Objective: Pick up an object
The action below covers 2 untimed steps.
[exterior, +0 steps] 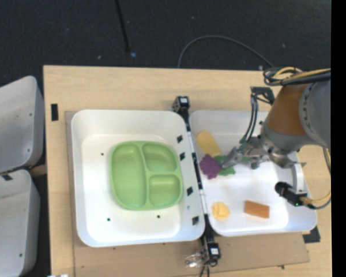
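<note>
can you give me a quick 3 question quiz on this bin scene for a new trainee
1. True or false: the green divided plate lies in the left bin.
2. Which item lies nearest the gripper? A) orange block B) purple and green toy C) round yellow piece
3. Fill in: the long pale yellow item lies in the ___ bin.

Key: 1 true; 2 B; 3 right.

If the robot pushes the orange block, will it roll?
Probably not. The orange block looks flat-sided and lies low on the bin floor, so it would likely slide. It looks small and solid, so probably light and stiff. The smooth white floor may let it skid.
</note>
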Available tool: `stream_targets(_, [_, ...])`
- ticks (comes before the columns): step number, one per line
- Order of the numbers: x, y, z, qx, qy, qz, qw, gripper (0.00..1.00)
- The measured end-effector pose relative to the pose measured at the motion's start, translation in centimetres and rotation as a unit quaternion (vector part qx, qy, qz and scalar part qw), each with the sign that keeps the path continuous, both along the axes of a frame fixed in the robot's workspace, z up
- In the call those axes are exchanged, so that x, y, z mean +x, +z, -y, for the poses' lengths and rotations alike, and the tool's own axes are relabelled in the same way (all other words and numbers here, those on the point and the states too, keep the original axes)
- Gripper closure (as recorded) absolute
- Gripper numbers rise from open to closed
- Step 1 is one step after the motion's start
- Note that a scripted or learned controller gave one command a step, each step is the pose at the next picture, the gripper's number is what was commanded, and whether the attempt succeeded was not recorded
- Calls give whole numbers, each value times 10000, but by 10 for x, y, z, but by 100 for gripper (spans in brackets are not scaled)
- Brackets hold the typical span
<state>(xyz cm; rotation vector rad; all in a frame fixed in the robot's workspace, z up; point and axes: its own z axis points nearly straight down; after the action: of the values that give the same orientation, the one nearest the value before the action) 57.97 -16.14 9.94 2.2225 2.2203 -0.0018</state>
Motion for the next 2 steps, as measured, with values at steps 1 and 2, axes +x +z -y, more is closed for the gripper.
stream_targets(1, [2,11,1,2,-9,21,10000,100])
stream_targets(2, [-1,67,11,-6,-8,20,10000,100])
